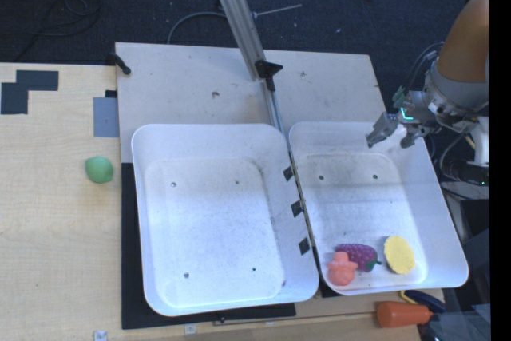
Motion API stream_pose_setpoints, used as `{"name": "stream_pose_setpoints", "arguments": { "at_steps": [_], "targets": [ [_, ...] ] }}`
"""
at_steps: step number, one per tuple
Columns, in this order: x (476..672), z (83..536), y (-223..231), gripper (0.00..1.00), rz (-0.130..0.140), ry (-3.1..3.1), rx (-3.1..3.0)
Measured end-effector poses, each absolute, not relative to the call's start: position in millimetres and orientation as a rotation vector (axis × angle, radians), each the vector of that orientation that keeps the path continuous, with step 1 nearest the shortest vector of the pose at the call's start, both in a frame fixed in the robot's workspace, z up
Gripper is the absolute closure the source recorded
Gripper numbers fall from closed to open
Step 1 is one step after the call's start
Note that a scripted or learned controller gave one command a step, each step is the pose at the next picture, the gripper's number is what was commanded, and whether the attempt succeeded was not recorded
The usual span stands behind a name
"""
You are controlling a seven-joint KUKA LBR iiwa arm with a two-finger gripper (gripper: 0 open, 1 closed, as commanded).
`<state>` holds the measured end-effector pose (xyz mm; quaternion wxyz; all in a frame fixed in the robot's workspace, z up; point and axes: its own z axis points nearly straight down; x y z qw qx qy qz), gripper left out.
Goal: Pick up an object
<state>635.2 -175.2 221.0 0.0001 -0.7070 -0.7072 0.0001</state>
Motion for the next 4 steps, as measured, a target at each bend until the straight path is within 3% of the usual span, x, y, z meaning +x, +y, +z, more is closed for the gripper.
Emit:
{"name": "stream_pose_setpoints", "arguments": {
  "at_steps": [1,3,4],
  "targets": [
    [635.2,221,-175,0.00,0.001,-2.222,-2.221],
    [637.0,98,-165,0.00,0.005,-2.220,-2.217],
    [637.0,91,-164,0.00,0.001,-2.223,-2.219]
  ]
}}
